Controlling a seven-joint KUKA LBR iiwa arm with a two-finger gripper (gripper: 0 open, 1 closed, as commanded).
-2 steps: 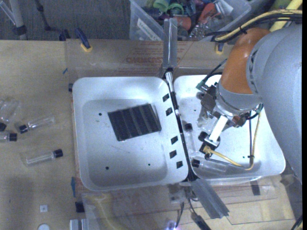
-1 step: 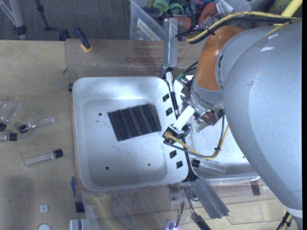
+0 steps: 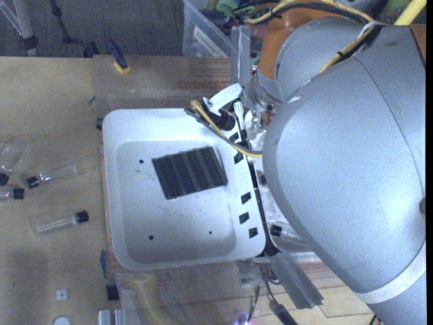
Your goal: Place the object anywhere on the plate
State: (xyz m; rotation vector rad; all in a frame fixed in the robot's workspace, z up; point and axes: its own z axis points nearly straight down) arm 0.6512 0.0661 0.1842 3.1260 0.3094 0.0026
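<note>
The dark ribbed slab (image 3: pixel 190 172) is lying flat on the floor of the left bin (image 3: pixel 135 252), toward that bin's far right quarter, touching none of its walls. It is the one item lying in that bin. I am judging it to be the task's thing, though I cannot tell whether it is serving as the object to be carried or as the plate to receive it. I am not making out any other plate or object in that bin.

My wrist hardware (image 3: pixel 233 117), trailing a yellow cable, is hanging over the left bin's far right corner, just beside the slab's far right corner and above it. My arm (image 3: pixel 345 161) is spreading across everything to the right of that bin. I cannot tell whether my pincer is spread, pressed together or pinching anything, nor how it is standing against the slab.

Judgement: the step in hand is an approach near the bin's right rim, and nothing is confirming a hold. If the slab is the object, the next move is calling for a descent onto it, square to its ribs. If it is the plate, it is calling for a carry inward from the bin's right rim.

Left of the bin, capped clear vials (image 3: pixel 61 220) are lying on the surface (image 3: pixel 47 93), well apart from the slab.
</note>
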